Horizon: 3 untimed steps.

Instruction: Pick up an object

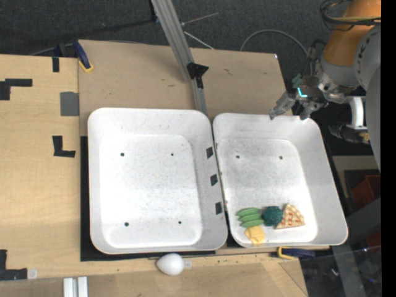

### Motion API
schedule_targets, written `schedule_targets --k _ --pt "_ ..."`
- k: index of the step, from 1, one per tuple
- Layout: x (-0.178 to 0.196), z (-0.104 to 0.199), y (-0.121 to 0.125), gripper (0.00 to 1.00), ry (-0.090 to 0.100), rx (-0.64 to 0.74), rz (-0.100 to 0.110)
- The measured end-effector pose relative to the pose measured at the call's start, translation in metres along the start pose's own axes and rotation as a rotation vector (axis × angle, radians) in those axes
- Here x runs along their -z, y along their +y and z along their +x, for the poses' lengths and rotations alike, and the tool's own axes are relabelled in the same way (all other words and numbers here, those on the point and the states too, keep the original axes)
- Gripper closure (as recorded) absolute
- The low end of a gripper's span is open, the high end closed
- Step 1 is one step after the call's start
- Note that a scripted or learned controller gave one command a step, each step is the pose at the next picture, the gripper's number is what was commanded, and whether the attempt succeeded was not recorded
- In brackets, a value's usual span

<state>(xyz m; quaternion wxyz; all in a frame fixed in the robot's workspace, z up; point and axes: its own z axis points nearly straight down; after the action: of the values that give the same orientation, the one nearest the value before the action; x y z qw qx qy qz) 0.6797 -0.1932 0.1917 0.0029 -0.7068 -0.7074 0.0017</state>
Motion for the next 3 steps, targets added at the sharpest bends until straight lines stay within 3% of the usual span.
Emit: schedule_targets --k 1,3 --pt "0.004 0.0 0.001 0.0 -0.003 0.002 -0.005" --pt "-0.104 0.006 -0.006 0.0 -0.003 -0.002 0.013"
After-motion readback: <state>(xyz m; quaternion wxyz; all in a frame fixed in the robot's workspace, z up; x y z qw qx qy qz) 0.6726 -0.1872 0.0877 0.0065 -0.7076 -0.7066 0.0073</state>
